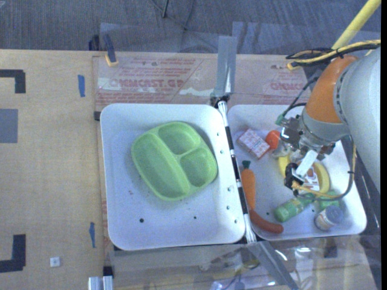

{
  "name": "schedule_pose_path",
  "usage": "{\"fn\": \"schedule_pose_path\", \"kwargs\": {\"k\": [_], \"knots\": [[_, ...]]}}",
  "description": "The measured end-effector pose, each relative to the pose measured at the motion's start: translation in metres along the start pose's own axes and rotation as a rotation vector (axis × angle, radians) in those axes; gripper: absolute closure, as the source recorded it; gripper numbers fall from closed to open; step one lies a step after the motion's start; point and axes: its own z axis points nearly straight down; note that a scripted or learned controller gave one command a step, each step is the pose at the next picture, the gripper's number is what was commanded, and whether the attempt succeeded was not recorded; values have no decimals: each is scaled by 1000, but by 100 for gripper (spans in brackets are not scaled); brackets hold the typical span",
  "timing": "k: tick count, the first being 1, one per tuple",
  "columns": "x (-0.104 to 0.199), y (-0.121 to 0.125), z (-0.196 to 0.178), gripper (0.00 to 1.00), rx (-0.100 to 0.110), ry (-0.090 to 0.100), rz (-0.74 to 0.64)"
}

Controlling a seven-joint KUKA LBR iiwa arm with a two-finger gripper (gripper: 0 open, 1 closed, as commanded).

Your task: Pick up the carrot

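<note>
Bench (42, 174) carries two white bins side by side.

Left bin (121, 216): one green divided plate (174, 159), slightly toward 12 o'clock of centre.

Right bin (269, 183): the carrot (248, 187) lies along the 9 o'clock wall, green top toward 12 o'clock, narrow end toward 6 o'clock. It lies free, with nothing gripping it. A red sausage (266, 223) lies at 7 o'clock, its end just beside the carrot's narrow end. A pink box (253, 142) sits at 11 o'clock, with a small orange item (273, 139) just beside it at its 3 o'clock. A banana (322, 177) lies at 3 o'clock, a green bottle (293, 209) at 5 o'clock, and a jar (328, 218) in the corner near it.

Arm (357, 95) enters from 3 o'clock. The pincer (297, 152) hangs over the bin's middle, at 3 o'clock of the carrot and apart from it. How wide it stands cannot be told; no object is seen in its hold
</note>
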Motion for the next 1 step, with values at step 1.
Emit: {"fn": "schedule_pose_path", "kwargs": {"k": [1], "knots": [[-40, 81, 4, 100, 46, 0, -191]]}}
